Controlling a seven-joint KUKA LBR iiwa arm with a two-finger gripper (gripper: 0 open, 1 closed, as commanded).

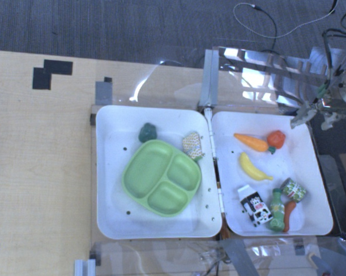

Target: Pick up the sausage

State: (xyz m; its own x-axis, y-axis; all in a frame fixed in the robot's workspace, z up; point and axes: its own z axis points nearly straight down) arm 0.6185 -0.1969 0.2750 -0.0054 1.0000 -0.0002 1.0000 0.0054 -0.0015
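- While the gripper (316, 114) hangs at the far right corner of the right bin (308, 167), the left bin (110, 160) lies well to its left, bearing a green plate (162, 178), a dark green lump (147, 132) and a speckled item (192, 144).
- Nearer the gripper, left of it and a little toward the camera, lie a carrot (251, 142) and a red fruit (276, 139), touching.
- A banana (254, 167) sits farther toward the camera, apart from it.
- A cow-print carton (255, 208) lies well apart, at the near wall.
- The sausage (289, 212) lies well apart from the gripper, toward the camera and slightly left, against a green bottle (277, 214) and just below a can (294, 190).
- How wide the gripper stands, I cannot tell; nothing shows in it.
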